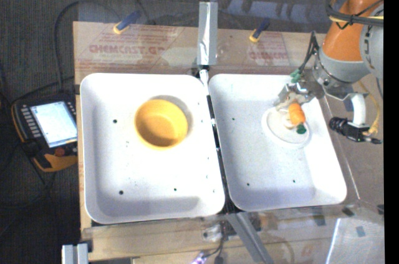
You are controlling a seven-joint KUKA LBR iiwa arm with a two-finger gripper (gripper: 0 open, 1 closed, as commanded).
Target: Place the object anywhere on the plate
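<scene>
Item 1: my gripper [293, 96], over the right bin [249, 188] toward 2 o'clock of that bin. Whether it is open or closed I cannot tell.

Item 2: toy carrot [297, 115], orange with a green tip, lying on the small white plate [277, 128], just below my gripper at its 6 o'clock. I cannot tell if the two touch.

Item 3: the plate, resting on the right bin's floor, at 2 o'clock from that bin's centre.

Item 4: yellow bowl [161, 122], upright in the left bin [106, 194], slightly toward 12 o'clock of its centre, well apart from the carrot.

Item 5: teach pendant [47, 125], screen lit, on the floor at 9 o'clock of the left bin.
</scene>
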